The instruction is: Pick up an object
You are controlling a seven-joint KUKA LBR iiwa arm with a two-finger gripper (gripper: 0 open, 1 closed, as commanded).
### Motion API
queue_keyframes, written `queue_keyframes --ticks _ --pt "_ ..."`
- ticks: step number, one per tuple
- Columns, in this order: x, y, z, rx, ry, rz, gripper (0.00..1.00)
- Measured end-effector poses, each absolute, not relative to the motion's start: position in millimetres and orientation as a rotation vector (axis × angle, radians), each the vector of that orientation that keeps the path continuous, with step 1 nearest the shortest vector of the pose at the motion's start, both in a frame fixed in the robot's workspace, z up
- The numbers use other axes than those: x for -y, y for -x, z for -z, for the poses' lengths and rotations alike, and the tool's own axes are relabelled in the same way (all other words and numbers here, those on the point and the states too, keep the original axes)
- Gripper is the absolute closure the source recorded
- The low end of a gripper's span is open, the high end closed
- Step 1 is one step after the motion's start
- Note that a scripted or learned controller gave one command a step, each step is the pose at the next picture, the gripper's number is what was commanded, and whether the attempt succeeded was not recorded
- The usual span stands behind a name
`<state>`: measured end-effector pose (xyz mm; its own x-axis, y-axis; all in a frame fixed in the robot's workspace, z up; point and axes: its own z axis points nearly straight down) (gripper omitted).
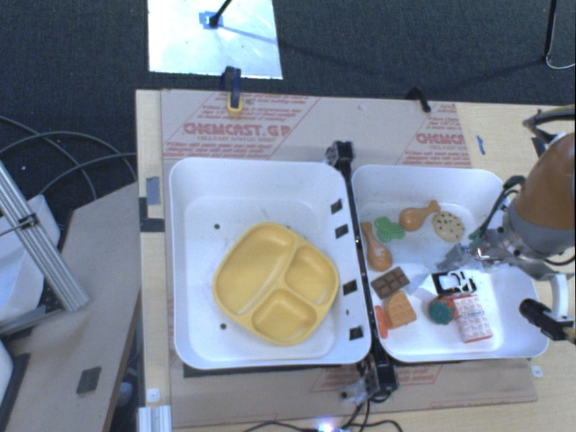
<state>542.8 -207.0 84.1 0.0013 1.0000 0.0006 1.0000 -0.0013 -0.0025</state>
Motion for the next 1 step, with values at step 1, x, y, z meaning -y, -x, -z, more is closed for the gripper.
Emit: queue_keyframes --ticks 1 --pt "206.9 -546.5 -95.9 2.226 2.224 0.004 1.00"
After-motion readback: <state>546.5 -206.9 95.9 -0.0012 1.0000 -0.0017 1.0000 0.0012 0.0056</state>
